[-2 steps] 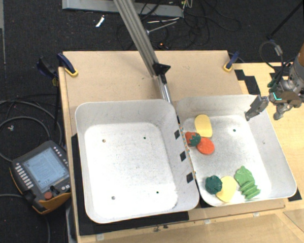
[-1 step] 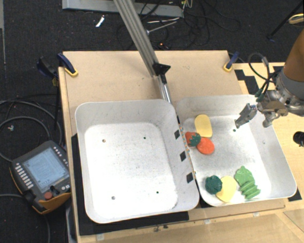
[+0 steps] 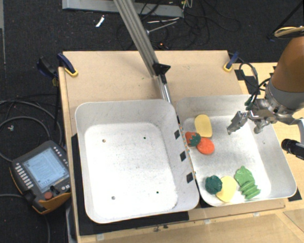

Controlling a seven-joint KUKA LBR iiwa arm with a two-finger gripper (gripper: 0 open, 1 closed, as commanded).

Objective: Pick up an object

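Note:
The right bin (image 3: 276,157) holds several toy foods. A yellow piece (image 3: 203,125) lies near its upper left, with a small red and green piece (image 3: 193,138) and an orange-red piece (image 3: 206,146) just below it. Along the front sit a dark green piece (image 3: 213,184), a pale yellow piece (image 3: 226,188) and a light green piece (image 3: 245,182). My gripper (image 3: 247,122) hangs over the upper right part of this bin with its fingers apart and nothing between them. It is to the right of the yellow piece and apart from it.
The left bin (image 3: 87,147) stands beside the right one on the wooden bench (image 3: 114,74). A slanted metal pole (image 3: 140,38) runs down from the top to the bins' shared edge. A teach pendant (image 3: 40,172) lies on the floor at the left.

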